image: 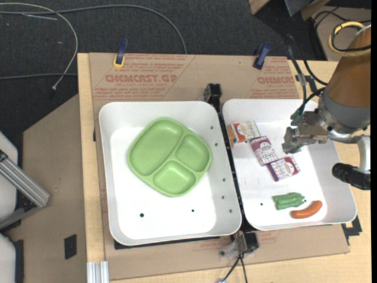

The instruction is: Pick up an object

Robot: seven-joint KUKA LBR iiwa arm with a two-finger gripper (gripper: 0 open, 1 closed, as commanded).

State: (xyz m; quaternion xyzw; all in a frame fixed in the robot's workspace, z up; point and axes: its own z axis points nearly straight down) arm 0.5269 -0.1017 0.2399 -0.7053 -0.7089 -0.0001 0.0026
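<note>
Two bins: the left bin [118,217] holds one green plate [169,155], the right bin [336,208] three packets [263,151], one green pepper [288,200] and one sausage [306,209], beneath a gripper [293,141] whose opening I cannot tell.

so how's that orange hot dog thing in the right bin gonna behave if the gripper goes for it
The orange sausage looks long and rounded, so it would probably roll or slip aside if nudged. It seems like a small plastic toy, likely light and stiff. It lies right beside the green pepper near the right bin's front wall, so a grasp may bump both.
</note>
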